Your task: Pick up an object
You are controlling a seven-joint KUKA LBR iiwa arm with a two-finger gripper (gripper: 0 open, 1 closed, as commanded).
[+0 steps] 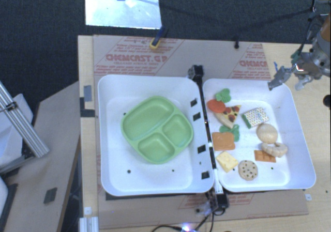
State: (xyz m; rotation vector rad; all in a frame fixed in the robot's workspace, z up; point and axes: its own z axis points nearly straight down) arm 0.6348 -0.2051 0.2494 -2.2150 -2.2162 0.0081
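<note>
gripper (289, 77) open, above right bin's (300, 138) far corner | toy foods (243, 133) below-left, apart

Empty hand (290, 77), fingers spread

Glossy plastic bins (297, 138) — matt green tray (156, 129)

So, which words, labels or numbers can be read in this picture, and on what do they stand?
"CHEMCAST GP": red print on the brown sheet under the bins, upper left.
"CHEMCAST": the same red print at upper right; what follows the word is too blurred to read.
Red print along the sheet's lower edge: too small and cut off to read.
The toy foods, the green tray and the white bins carry no readable text.
</note>
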